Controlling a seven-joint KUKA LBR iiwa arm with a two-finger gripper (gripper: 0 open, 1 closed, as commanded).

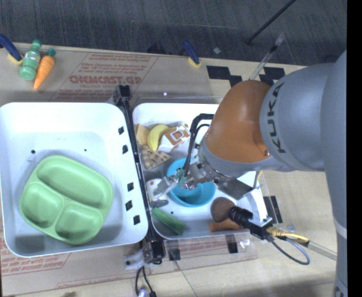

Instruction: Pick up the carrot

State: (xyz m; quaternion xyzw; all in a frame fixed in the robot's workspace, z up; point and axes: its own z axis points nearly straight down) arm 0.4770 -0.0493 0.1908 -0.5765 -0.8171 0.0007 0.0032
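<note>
Pincer (pixel 184 179) of the KUKA arm hangs low in the right bin (pixel 145 111), over the left rim of a blue bowl (pixel 194 194). Whether it is open or closed cannot be told, since the wrist and its orange band cover it from above.

Nearest candidate for the task is a slim orange piece (pixel 223 226) at the bin's near wall, to the pincer's near right, just past a brown round item (pixel 220 209). It lies left to right, and a black fitting on the arm's cable cuts off its right end, so its shape is uncertain.

An unmistakable carrot (pixel 43 72), green-topped, rests outside both bins on the bench's far-left corner, touching a green bottle (pixel 30 62). It lies well apart from the pincer, pointing near-left, with the whole left bin (pixel 7 166) between them.
</note>
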